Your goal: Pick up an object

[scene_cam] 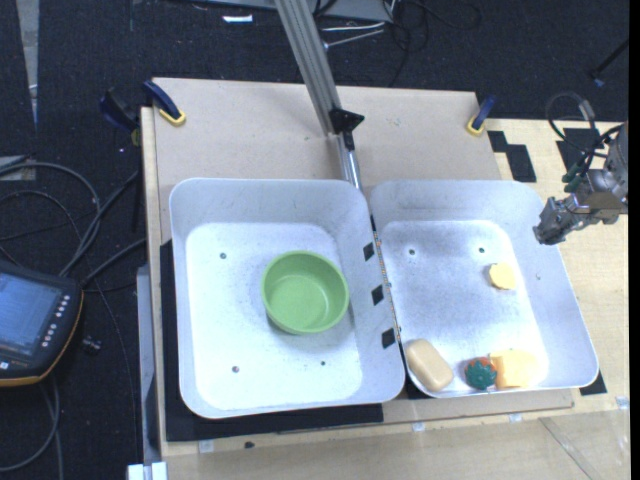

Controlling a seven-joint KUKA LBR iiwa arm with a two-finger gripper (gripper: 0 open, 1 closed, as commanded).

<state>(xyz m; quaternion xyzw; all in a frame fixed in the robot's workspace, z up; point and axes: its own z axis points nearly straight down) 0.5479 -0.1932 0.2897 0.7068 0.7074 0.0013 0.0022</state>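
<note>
A green bowl point(305, 293) sits in the middle of the left bin point(200, 268). The right bin point(440, 248) holds a small yellow piece point(503, 277) near its right side. Along its front edge lie a tan oblong object point(430, 365), a teal and red ball point(481, 373) and a yellow block point(517, 368). My gripper point(553, 226) hangs at the right bin's right rim, above and to the right of the small yellow piece, with nothing visibly in it.
A slanted metal pole point(315, 63) rises from the bench behind the bins. Blue and yellow clamps point(165, 105) grip the board's far corners. A handheld pendant point(30, 323) lies off the bench to the left.
</note>
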